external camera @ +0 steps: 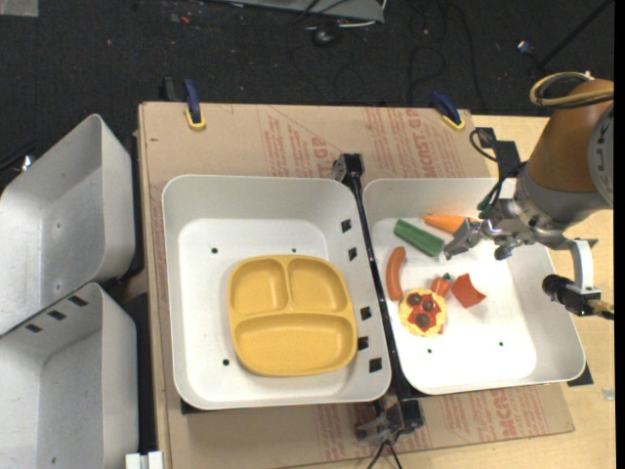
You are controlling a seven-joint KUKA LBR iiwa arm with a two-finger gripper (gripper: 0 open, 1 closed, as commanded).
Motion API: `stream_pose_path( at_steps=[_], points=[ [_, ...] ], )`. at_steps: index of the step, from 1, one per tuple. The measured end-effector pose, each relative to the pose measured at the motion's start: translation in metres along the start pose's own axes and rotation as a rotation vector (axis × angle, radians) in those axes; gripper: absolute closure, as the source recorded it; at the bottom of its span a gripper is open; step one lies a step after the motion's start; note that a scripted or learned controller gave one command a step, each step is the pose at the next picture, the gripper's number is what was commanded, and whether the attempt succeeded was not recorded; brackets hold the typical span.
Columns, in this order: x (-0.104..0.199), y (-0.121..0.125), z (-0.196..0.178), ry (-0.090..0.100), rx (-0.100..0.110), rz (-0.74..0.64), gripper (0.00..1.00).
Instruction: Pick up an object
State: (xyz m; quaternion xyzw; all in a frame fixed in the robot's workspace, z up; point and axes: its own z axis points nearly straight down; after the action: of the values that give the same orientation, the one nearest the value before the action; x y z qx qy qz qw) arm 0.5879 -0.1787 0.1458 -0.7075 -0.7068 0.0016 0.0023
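The right bin holds several toy foods. An orange carrot and a green piece lie at its back left. A red sausage lies along the left wall. A small pizza, a red wedge and a thin orange-red piece sit near the middle. My gripper hangs over the back middle of this bin, just right of the carrot and above the red wedge. It is open, with nothing between its fingers.
The left bin carries a yellow divided tray. A black divider runs between the two bins. Two more white bins stand off the bench at the left. The bench is brown cardboard.
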Motion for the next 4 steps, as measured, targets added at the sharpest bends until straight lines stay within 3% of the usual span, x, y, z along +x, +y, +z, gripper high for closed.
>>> stream_pose_path(
  at_steps=[1, 2, 4],
  points=[
    [0.001, 0.0, 0.054, 0.0, -0.001, 0.0, 0.0],
    [0.0, 0.001, 0.04, -0.002, -0.006, 0.0, 1.0],
    [0.002, 0.011, -0.082, -0.003, -0.012, -0.005, 1.0]
  ],
)
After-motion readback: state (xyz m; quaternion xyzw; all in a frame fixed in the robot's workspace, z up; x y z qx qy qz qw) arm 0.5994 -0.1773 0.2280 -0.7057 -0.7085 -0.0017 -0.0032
